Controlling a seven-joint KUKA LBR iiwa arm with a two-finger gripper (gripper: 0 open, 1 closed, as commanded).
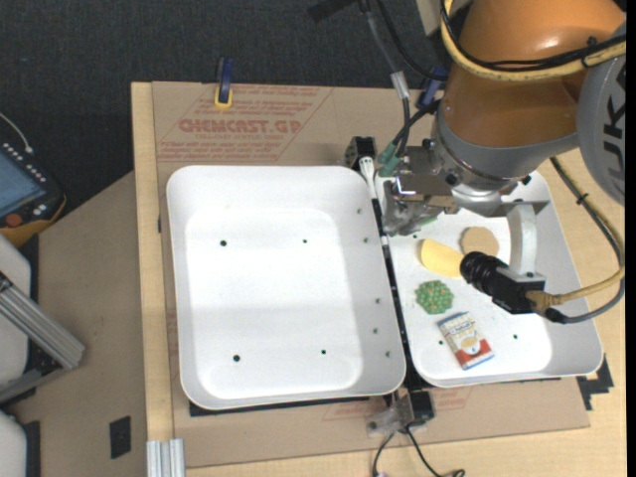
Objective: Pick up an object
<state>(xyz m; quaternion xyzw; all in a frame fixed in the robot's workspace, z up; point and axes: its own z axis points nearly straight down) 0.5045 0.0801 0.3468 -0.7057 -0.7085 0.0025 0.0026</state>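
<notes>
The right bin [556,351] holds several small objects: a yellow lemon-like piece [440,257], a tan round piece [479,239], a green knobbly ball [433,295] and a small red and white box [466,339]. My gripper [405,210] hangs over the right bin's upper left corner, just above and left of the yellow piece. The arm's orange band and grey wrist [517,58] cover the bin's far part. Nothing shows between the fingers, and their spacing is hidden by the wrist hardware.
The left bin [278,286] lies beside the right one, sharing a middle rim. Both rest on a cardboard sheet [248,117] held by a blue and yellow clamp [225,85]. A black cable connector [497,278] crosses the right bin.
</notes>
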